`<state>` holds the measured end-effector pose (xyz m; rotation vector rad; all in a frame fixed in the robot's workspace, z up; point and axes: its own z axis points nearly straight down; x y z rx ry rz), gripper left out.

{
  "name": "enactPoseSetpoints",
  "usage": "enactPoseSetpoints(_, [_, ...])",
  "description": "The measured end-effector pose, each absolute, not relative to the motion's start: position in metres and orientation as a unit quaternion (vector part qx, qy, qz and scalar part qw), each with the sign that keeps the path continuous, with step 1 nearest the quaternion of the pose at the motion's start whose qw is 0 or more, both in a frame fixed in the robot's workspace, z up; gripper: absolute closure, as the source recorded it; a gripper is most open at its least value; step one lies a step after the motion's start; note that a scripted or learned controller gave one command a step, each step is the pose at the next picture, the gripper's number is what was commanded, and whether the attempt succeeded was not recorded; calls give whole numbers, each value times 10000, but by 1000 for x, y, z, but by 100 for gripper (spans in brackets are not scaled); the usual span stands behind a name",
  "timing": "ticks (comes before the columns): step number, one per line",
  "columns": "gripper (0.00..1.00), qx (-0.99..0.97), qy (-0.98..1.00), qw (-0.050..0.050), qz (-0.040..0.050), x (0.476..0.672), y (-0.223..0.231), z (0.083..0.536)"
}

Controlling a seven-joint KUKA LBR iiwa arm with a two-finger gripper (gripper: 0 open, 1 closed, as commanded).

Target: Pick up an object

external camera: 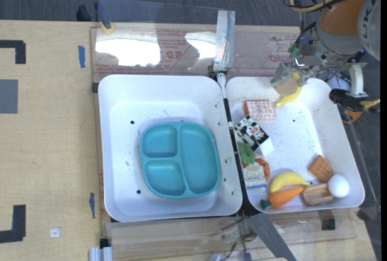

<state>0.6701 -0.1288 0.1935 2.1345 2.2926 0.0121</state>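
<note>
Claw [289, 80] clenched on yellow item [289, 95] over right bin [347, 139], pink box [260, 110] nearby, teal tray [179, 159] in left bin [115, 133].

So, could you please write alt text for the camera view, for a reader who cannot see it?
A grey robot arm reaches from the right, its gripper at a yellow object over the right bin's far edge. That bin holds toy food: a banana, carrot, egg and small boxes. The left bin holds a teal divided plate.
</note>
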Motion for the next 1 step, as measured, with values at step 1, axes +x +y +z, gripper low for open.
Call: enactPoseSetpoints(1, [100,6890,7247,-8,13,667,-29,196])
